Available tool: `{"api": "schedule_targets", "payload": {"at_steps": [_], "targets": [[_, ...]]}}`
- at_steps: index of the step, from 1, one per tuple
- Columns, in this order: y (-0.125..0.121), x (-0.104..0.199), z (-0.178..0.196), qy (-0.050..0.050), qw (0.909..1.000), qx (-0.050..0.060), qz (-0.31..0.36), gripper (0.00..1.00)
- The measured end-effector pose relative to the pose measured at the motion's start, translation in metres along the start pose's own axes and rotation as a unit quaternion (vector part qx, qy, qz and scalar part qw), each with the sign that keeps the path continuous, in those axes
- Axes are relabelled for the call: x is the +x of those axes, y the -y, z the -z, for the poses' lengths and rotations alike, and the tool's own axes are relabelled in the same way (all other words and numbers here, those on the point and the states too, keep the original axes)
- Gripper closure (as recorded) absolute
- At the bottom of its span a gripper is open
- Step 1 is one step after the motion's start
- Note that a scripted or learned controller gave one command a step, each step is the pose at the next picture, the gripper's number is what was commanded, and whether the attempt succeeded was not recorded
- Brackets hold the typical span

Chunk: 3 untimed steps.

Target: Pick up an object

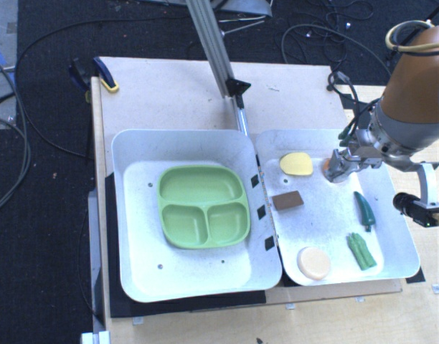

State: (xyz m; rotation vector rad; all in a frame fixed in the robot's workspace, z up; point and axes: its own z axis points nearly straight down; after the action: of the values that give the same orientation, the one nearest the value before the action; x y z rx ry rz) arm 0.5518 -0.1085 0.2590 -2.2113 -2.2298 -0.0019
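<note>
A: Where's the pincer (pixel 337 169)?

B: Low over the right bin (pixel 392 192), near its far right part, hanging from the grey arm (pixel 409 84) with the orange band that comes in from the right. It sits just right of the yellow piece (pixel 296 164), and a bit of orange (pixel 326 165) shows at its left edge. How it stands, wide or narrow, I cannot tell, and I cannot tell whether anything is caught in it.

A: Fine. Now the things in that bin, nearest first.

B: Closest to the near rim is a round cream-coloured disc (pixel 313 263). To its right lies a green ridged piece (pixel 361 251), and just beyond that a darker teal tool (pixel 365 211), lying lengthwise, apart from the green one. Further in, toward the bin's left side, is a brown block (pixel 287 201). The yellow piece lies beyond it, apart from it, at the far end.

A: And the other bin?

B: The left bin (pixel 133 192) holds a light green divided tray (pixel 204 206), three compartments, lying flat in the middle. The two bins touch along their inner edges.

A: Anything past them?

B: The bare bench (pixel 169 92), a slanted metal pole (pixel 212 41) that comes down to the bins' far junction, and a blue and yellow clamp (pixel 105 76) at the bench's far left corner. Black cables (pixel 47 41) lie on the dark floor beyond.
</note>
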Motion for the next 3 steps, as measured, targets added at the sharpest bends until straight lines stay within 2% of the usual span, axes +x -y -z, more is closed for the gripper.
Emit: {"api": "schedule_targets", "payload": {"at_steps": [2, 3], "targets": [[0.021, 0.098, -0.027, 0.000, 1.0000, 0.001, 0.000, 1.00], [0.035, 0.156, -0.019, 0.000, 1.0000, 0.001, 0.000, 1.00]]}}
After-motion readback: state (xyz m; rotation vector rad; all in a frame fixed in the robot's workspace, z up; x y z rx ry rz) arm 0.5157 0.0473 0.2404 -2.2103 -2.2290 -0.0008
